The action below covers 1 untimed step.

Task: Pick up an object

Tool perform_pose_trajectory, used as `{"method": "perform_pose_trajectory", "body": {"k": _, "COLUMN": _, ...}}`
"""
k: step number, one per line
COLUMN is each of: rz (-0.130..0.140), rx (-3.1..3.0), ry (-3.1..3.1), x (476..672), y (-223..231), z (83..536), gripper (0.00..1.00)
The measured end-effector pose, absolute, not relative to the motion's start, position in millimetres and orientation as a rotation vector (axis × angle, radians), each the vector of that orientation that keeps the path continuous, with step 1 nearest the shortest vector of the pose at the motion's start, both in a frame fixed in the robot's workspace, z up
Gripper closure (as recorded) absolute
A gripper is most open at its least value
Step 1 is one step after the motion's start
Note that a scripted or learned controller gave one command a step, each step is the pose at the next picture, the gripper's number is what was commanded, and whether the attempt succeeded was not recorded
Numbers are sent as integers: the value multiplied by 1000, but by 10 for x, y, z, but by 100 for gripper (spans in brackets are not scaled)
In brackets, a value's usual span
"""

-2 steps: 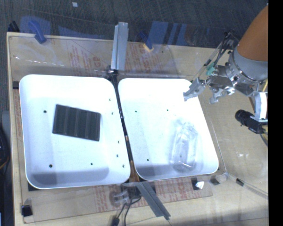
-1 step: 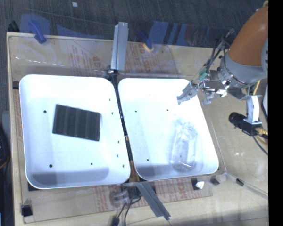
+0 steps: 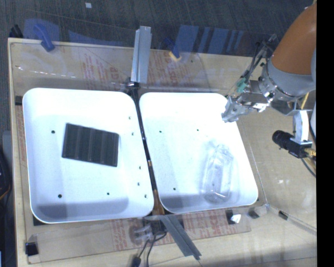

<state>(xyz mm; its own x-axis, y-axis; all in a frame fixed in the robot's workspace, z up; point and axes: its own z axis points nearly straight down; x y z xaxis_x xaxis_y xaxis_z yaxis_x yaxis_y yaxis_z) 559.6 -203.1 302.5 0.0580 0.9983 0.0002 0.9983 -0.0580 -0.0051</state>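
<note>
A: Where does the pincer [image 3: 231, 113] sit right now?

B: Over the far right edge of the right bin [image 3: 178, 102], at the end of the grey arm [image 3: 292, 49] with its orange band. It is small and blurred against the white, so I cannot tell whether it stands wide or narrow. Nothing shows in its grip.

A: And what is there to pick up?

B: Two candidates. A clear plastic item, bottle-like, [image 3: 216, 172] lies in the right bin toward its near right corner, well apart from the pincer. A dark ribbed rectangular slab [image 3: 91, 144] lies flat in the left bin [image 3: 30, 102], left of centre.

A: What worries you from here?

B: The clear item first. It nearly vanishes against the white floor, so a programmed descent could land off its middle and nudge it aside rather than straddle it. Its smooth, rounded plastic would likely squirt out of a pinch that closes off-axis. It also lies close to the bin's right wall, so one side of the pincer may strike the rim or the slope on the way down.

A: And the slab?

B: It lies flat, with little edge to catch; the pincer could close above it or scrape the bin floor. Reaching it also means crossing the divider [image 3: 145, 149] between the bins.
</note>
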Motion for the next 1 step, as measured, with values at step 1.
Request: {"method": "perform_pose_trajectory", "body": {"k": 1, "rz": 2, "rx": -2733, "ry": -1547, "x": 5518, "y": -1031, "z": 3244, "gripper": 100}}
